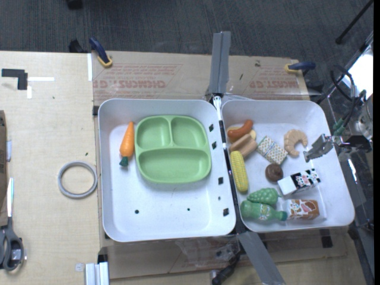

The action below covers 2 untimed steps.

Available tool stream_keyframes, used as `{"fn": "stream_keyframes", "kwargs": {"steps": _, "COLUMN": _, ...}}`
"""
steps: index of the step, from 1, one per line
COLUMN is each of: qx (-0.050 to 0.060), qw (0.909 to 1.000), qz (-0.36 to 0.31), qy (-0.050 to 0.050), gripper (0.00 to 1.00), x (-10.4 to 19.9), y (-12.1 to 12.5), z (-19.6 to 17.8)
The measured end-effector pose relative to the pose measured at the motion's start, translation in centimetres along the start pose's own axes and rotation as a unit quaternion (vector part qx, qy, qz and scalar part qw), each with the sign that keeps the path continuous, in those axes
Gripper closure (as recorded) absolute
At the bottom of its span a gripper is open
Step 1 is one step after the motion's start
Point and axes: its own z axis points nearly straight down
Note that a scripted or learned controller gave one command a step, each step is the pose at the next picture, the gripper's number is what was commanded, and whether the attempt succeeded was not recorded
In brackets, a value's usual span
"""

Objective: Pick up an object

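- Green divided plate [173, 148] in left bin [119, 218], orange carrot [126, 142] touching its left edge.
- Right bin [338, 215]: hot dog [242, 133], corn [238, 170], croissant [295, 141], cracker [272, 150], brown ball [274, 172], milk carton [298, 181], green bottle [262, 213], juice box [304, 209].
- Gripper [323, 144] at right bin's right rim, near croissant; can't tell whether spread or pressed together; nothing seen held.

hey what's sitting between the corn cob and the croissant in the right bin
In the camera view, a checkered cracker-like block lies between the corn cob and the croissant.
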Motion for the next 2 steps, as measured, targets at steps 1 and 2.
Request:
{"fn": "stream_keyframes", "kwargs": {"steps": 1, "qx": -0.005, "qw": 0.9993, "qz": -0.037, "qy": 0.000, "gripper": 0.00, "x": 3.3, "y": 1.2, "z": 14.6}}
{"fn": "stream_keyframes", "kwargs": {"steps": 2, "qx": -0.001, "qw": 0.9972, "qz": -0.074, "qy": 0.000, "gripper": 0.00, "x": 4.3, "y": 7.8, "z": 17.5}}
